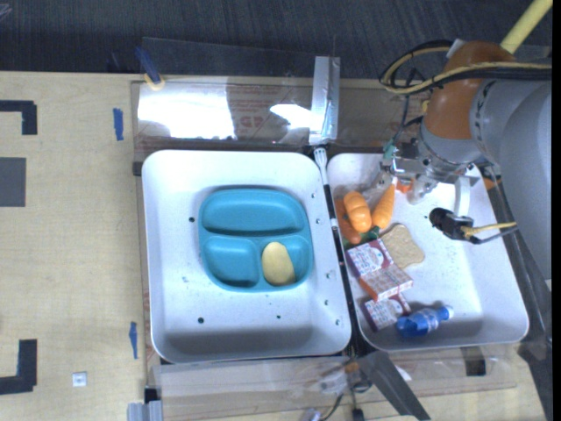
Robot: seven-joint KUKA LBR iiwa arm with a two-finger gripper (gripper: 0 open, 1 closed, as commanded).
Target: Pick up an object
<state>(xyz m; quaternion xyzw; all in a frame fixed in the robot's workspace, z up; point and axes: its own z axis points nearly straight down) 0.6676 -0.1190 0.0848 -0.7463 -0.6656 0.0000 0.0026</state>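
Hovering low at the far end of the right bin [504, 318], the gripper [412, 181] sat just beside an orange carrot [383, 207] — finger spread could not be told. Best approach, I judged: centre over the carrot's length, clear of the neighbouring orange piece [355, 215] and bread slice [405, 246], then close.

Left bin [166, 261]: my blue divided tray [254, 235], a yellow potato-like item [278, 262] in its lower right compartment.
Bench [61, 261]: light wood.
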